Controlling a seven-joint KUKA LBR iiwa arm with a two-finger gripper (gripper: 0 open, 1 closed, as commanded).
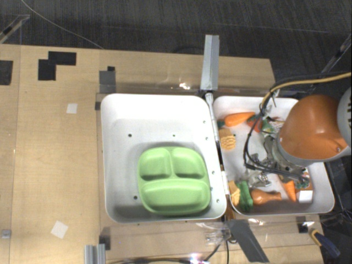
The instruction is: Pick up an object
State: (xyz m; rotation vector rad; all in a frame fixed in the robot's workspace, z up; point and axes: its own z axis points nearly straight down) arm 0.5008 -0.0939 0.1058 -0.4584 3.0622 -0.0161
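The right bin (324,202) holds several toy foods. An orange carrot (240,118) lies near its far left corner, with a yellow ridged piece (227,142) just below it. Along the near wall lie an orange-brown piece (265,197), a green piece (244,197) and a yellow piece (235,190). A small orange piece (290,190) and a white block (305,195) sit to their right. My gripper (263,176) hangs low over the near part of this bin, just above the orange-brown piece, and the orange wrist band (311,128) with its cables hides much of it.
The left bin (118,120) carries a green divided plate (173,179) in its near half. A metal post (210,65) stands at the far end of the wall between the bins. Black cables (250,142) loop over the right bin.
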